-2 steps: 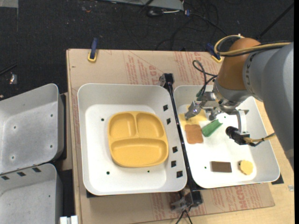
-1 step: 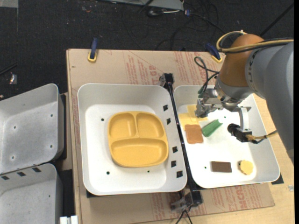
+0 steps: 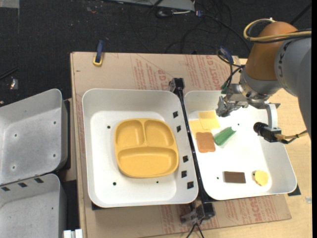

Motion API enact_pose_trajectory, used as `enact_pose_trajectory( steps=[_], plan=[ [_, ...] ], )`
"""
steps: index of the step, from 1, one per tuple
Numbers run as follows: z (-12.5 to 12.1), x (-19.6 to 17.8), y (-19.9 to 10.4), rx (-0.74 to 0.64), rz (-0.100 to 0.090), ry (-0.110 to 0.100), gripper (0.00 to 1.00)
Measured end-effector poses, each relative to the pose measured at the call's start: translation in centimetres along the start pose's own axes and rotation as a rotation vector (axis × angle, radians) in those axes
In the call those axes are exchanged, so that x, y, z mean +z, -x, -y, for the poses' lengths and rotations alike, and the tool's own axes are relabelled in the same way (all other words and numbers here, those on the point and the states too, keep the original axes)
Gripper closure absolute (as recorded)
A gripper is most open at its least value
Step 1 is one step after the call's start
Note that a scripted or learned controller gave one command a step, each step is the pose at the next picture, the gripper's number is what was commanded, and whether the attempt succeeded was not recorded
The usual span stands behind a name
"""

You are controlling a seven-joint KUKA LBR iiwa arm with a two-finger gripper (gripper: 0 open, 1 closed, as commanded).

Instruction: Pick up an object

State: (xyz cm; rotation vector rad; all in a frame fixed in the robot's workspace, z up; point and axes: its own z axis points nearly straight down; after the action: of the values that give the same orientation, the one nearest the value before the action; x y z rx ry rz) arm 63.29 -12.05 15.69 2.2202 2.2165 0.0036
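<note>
Gripper point(image 3: 224, 108) hovers above yellow slice point(image 3: 208, 119) in right bin point(image 3: 277, 157); can't tell its state from my feed. Probably lined up for a descent.

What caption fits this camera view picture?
Robot gripper hovers over a yellow square in the right bin; a yellow tray fills the left bin.

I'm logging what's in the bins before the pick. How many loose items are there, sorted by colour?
Yellow: 4 – divided tray, two flat squares, small round piece
Orange-brown: 1 – flat slab
Green: 1 – elongated piece
Dark brown: 1 – flat rectangle
Total: 7
</note>
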Motion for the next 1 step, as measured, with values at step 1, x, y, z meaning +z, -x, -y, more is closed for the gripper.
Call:
enact_pose_trajectory(
  steps=[1],
  plan=[
    [0.43,-6.22,-0.03,-0.003,0.000,0.000,1.00]
  ],
)
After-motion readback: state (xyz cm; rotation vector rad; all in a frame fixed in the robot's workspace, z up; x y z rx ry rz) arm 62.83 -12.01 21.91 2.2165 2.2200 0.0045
